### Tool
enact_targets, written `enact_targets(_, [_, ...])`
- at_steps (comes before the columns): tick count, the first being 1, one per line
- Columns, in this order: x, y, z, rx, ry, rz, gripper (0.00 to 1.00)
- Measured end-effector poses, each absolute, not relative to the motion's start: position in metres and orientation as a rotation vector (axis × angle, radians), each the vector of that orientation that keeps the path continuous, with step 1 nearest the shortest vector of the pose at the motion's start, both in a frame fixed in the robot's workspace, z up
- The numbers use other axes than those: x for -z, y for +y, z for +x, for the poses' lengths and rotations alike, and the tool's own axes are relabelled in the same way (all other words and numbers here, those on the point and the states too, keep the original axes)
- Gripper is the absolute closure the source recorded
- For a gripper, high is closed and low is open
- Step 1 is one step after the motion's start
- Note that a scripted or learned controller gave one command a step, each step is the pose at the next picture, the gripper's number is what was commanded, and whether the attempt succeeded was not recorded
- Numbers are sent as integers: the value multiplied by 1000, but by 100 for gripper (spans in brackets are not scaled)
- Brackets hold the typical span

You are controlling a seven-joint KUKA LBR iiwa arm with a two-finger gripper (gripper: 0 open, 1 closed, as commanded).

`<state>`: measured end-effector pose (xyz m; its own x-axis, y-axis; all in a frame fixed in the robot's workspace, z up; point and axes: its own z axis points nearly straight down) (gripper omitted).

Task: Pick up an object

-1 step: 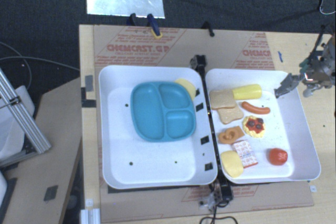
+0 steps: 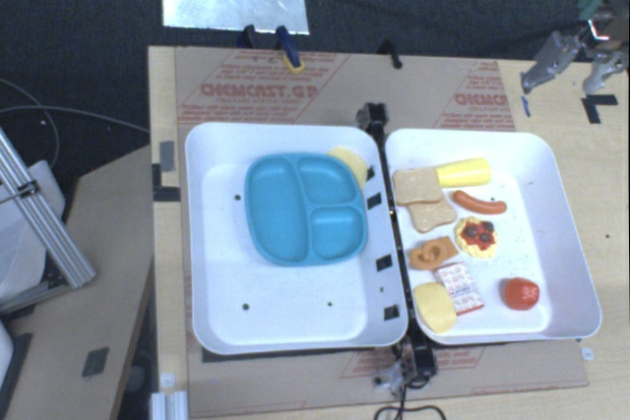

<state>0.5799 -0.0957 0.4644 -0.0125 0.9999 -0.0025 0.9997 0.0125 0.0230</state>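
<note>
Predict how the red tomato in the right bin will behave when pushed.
The tomato looks round, so it would probably roll. It lies apart from the other food, so little would stop it before the bin wall. Its glossy skin may be slippery.

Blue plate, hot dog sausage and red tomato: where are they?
blue plate [image 2: 295, 211], camera view, left large compartment.
hot dog sausage [image 2: 479, 204], camera view, its middle.
red tomato [image 2: 521, 293], camera view, top surface.

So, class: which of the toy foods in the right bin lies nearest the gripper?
The yellow block at the bin's far end, just above the sausage, lies closest to the gripper hovering beyond the bin's far right corner.
</note>
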Motion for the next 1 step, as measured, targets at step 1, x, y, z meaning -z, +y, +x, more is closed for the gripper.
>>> enact_targets(1, [-541,35,576,-19,2237,2197,0])
